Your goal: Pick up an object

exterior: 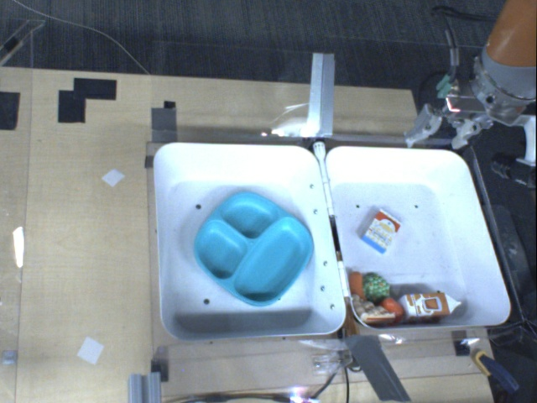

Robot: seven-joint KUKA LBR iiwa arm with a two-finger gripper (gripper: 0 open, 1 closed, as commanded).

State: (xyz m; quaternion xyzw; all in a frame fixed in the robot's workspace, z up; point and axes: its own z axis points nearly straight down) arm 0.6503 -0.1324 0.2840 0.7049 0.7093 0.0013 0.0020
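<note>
At the near edge of the bench (75, 250), the right bin (419, 170) holds a cluster in its near left corner: a small carton (430, 305) lying on its side, brown and white with an orange patch, and just left of it a bowl (369, 313) of toy food, with a green piece (376, 286) like broccoli and orange pieces (357, 284) around it. The carton touches or nearly touches the bowl's right rim. Farther in, near the middle of the same bin, a little box (380, 230) lies flat, white with orange at its top and blue at its near end, well apart from the cluster. The left bin (180, 175) sits beside the right one, their rims meeting along a central divider, and it carries a blue tray (253, 247) with three compartments, resting slightly right of the bin's centre and turned at an angle. Past the bins, a metal post (322, 95) stands at the far end of the divider. On the bare bench to the left lie black shapes (86, 97) and pale squares (112, 177). The pincer (446, 128) hangs above the far right corner of the right bin, just over its rim, with fingers spread apart and nothing between them. Above it the grey wrist rises to the orange band (513, 25) at the far right. Beyond the bench a dark floor (210, 23) stretches away, with thin cables crossing it.
</note>
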